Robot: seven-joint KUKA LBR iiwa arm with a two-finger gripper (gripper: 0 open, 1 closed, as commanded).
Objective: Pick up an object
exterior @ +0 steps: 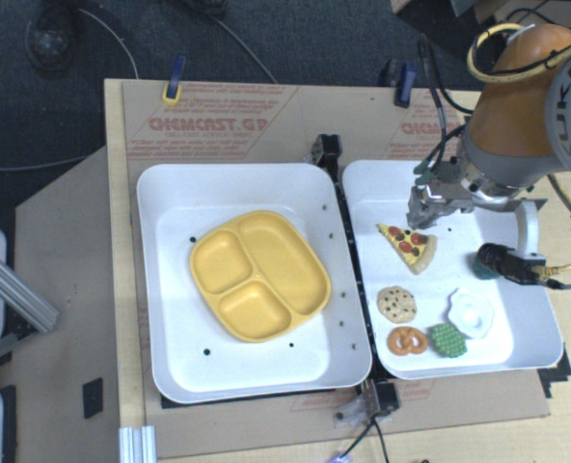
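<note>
In the right bin lie a toy pizza slice, a chocolate-chip cookie, a pretzel, a green knitted piece, a white fried-egg shape and a dark green object. My gripper hangs low over the bin's upper left part, just above and right of the pizza slice's tip. Nothing is visible between its fingers.
The left bin holds a yellow three-compartment tray. A black clamp sits at the top between the bins, another at the bottom. Cables and a white bracket run along the right bin's right side.
</note>
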